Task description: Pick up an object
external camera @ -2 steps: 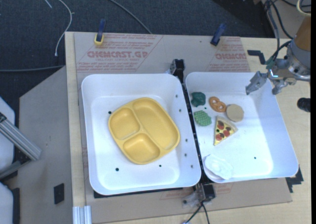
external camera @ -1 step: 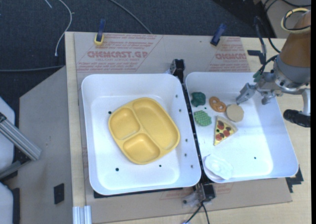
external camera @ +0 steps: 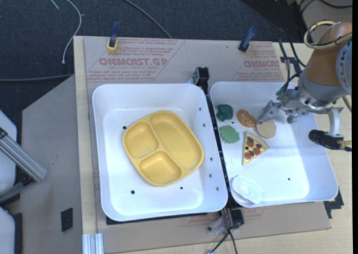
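Pincer point(external camera: 267, 115) low in right bin point(external camera: 313, 191), grip state can't tell, nothing visibly held.
Tan round toy point(external camera: 267, 130) lies just beside its tip, orange piece point(external camera: 245, 117) and pizza slice point(external camera: 253, 148) near; yellow tray point(external camera: 162, 146) in left bin point(external camera: 112, 191). Approach step, I judge; next: centre, close.

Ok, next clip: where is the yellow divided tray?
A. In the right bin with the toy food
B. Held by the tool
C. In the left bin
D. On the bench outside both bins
C: the yellow tray lies flat in the left bin, while the pizza slice and other toy food sit in the right bin.
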### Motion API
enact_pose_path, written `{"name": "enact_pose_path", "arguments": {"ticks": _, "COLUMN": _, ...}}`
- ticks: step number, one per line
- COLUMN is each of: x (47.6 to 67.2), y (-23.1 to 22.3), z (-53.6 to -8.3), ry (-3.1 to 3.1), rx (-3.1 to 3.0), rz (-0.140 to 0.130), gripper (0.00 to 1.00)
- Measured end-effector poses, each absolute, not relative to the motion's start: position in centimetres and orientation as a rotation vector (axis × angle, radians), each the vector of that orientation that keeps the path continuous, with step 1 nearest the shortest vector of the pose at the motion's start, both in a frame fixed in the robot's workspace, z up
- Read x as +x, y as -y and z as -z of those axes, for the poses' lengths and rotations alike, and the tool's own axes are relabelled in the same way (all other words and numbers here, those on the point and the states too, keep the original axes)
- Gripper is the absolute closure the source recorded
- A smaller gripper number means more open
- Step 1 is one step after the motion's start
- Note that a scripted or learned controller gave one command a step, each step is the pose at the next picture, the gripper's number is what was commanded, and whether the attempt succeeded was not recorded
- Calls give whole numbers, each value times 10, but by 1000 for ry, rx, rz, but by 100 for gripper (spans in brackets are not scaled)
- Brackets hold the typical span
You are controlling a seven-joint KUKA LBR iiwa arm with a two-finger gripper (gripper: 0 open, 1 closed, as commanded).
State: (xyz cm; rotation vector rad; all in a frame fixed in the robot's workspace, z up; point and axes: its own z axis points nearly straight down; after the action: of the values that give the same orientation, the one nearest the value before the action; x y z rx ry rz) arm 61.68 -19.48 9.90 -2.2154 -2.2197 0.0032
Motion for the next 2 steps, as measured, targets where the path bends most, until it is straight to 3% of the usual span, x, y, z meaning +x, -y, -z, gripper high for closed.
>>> {"name": "enact_pose_path", "arguments": {"ticks": 1, "x": 618, "y": 195, "z": -114, "ry": 2224, "rx": -2219, "rz": 3, "gripper": 100}}
{"name": "enact_pose_path", "arguments": {"ticks": 2, "x": 618, "y": 191, "z": -178, "ry": 2228, "rx": -2224, "rz": 6, "gripper": 100}}
